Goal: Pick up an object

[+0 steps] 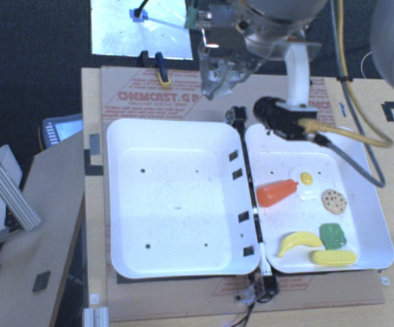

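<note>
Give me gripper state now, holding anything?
Gripper: up above the bench behind the bins, nothing seen between its fingers; open or shut cannot be told. Carrot and banana lie in the right bin.

Readable text, one entry: on the brown board [149,95] that lies under my two bins, red block letters spell "CHEMCAST", followed by what looks like "GP", running along its far edge just behind the left bin [125,131]. A second patch of the same red print sits on the board's far right part, beside my white mount, too cut off to read. More faint red print at the board's near edge is too blurred to read.
</note>
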